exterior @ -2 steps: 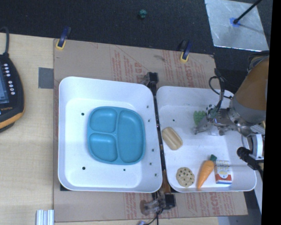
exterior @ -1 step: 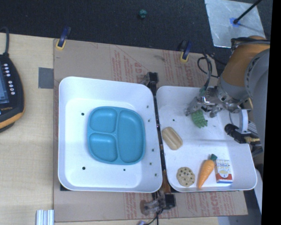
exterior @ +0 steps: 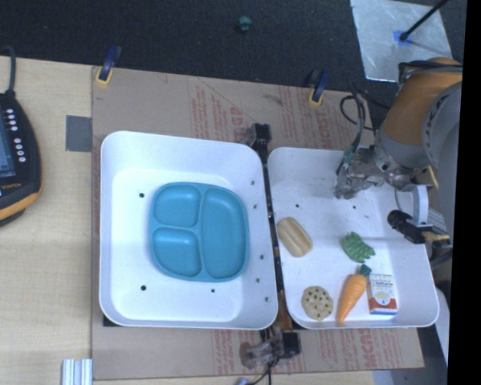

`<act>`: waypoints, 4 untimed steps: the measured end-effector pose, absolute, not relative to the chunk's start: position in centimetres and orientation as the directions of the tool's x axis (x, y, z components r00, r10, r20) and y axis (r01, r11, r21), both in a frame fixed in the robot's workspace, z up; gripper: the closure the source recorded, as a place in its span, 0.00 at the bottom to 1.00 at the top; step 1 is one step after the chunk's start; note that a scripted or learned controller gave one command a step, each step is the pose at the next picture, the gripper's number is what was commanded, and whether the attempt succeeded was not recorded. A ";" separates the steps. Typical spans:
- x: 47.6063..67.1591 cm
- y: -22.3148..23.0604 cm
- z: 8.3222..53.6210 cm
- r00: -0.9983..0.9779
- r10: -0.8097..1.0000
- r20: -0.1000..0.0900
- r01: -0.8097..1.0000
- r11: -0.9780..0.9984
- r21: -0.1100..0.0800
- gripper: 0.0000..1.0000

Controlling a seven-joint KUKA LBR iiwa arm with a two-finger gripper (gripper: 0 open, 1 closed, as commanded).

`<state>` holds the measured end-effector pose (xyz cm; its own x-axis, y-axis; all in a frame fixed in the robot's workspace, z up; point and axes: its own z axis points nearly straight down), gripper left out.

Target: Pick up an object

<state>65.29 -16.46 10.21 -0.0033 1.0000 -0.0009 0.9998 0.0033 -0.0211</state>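
Note:
The right bin holds a tan bread roll, a green leafy toy, an orange carrot, a chocolate-chip cookie and a small carton. My gripper hangs over the back of this bin, above bare white floor, behind and to the right of the bread roll and apart from every object. Nothing shows between its fingertips.
The left bin holds a blue divided plate. A black and orange teach pendant lies on the bench at far left. Clamps pin the cardboard sheet at the back. The arm's cables trail at the right bin's right edge.

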 end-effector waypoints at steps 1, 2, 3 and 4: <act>59.0 -16.8 12.2 -0.005 1.000 -0.001 1.000 0.005 -0.003 1.00; 59.0 -16.8 12.2 -0.005 1.000 -0.001 1.000 0.005 -0.004 0.00; 57.1 -21.3 10.8 -0.003 1.000 0.000 1.000 0.003 -0.005 0.00; 49.9 -21.2 10.3 -0.004 1.000 0.000 1.000 0.004 -0.004 0.00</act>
<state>49.93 -21.20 10.29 -0.0042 1.0000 0.0005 1.0000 0.0042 -0.0038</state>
